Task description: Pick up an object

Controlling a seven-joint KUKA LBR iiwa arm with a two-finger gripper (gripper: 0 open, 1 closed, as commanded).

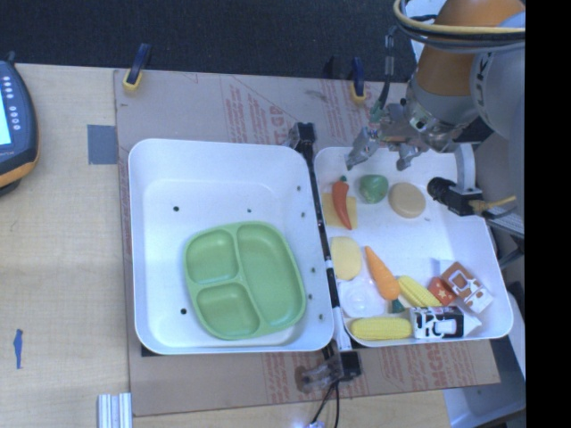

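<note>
Toys are lying in the right bin (496, 266), and any one of them could be the thing to pick up. Closest to the claw is a little green ball-shaped toy (373, 186), sitting near the far end of that bin. Just beside it a round tan piece (408, 200) is resting, and on its other side a small red pepper (341, 202) is lying on a yellow slice (350, 212). Farther toward the near end, an orange carrot (383, 275), a pale yellow lump (346, 259), a corn cob (382, 329) and a little box (460, 286) are all crowding together.

The gripper (385, 152) is hanging over the far end of the bin, above the green toy and not touching it. Its two fingers are standing apart with nothing between them, so it is holding nothing. I think it is lining up to go down on the green toy, because that one is right under it and has room around it.

The left bin (143, 239) is holding a green tray (243, 279) with three parts. It is probably waiting there as a place to put things
</note>
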